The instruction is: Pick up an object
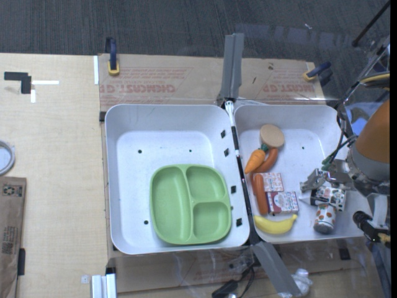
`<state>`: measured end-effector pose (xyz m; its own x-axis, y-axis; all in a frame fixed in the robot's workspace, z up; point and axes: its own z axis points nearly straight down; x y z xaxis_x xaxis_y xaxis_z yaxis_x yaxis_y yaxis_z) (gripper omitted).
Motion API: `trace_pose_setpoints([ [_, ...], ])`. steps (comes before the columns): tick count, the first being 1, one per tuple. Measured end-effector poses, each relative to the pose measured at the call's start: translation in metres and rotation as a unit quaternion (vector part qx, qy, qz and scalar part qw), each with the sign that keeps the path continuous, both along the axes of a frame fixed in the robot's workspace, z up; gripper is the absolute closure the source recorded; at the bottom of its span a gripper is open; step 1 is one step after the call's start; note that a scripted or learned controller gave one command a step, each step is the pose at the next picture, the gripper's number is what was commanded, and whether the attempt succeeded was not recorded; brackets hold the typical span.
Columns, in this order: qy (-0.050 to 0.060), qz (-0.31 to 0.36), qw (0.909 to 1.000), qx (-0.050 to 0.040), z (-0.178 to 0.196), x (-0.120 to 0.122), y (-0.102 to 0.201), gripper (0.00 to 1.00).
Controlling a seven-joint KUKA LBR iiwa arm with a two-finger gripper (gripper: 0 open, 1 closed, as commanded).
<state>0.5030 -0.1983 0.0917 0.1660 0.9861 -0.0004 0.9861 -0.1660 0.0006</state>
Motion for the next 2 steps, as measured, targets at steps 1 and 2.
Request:
trace_pose_setpoints([
  [1, 0.0, -0.001, 1.0, 0.0002, 0.0087, 0.0001, -0.0004, 1.0],
  [2, 0.0, -0.001, 1.0, 0.0002, 0.0087, 0.0001, -0.0004, 0.0],
])
